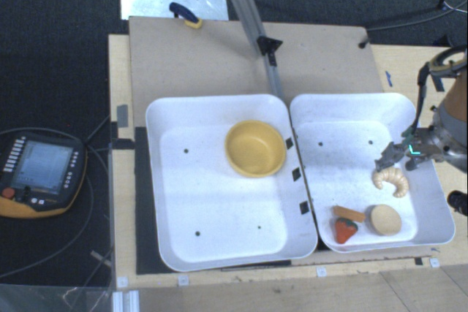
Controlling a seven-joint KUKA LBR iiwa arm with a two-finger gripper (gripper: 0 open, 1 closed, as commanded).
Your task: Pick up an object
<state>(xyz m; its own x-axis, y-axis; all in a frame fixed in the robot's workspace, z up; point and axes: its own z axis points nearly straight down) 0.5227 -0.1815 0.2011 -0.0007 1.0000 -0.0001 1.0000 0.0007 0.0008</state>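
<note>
Apparently nothing is lifted yet; the gripper hovers just above the croissant in the right bin, fingers seemingly spread, grasp and lift remaining.

- A single camera is fixed high above the bench and looks down at a slant, so the far edge of the bench sits toward the top of the picture and the near edge runs along the bottom.
- It stands far enough back to take in both white bins whole: the left bin and the right bin lie side by side across the middle.
- Beyond the bench it also catches dark floor on the left, where a handheld control pendant lies.
- A slanted metal pole crosses the upper middle.
- The arm enters at the right edge.
</note>
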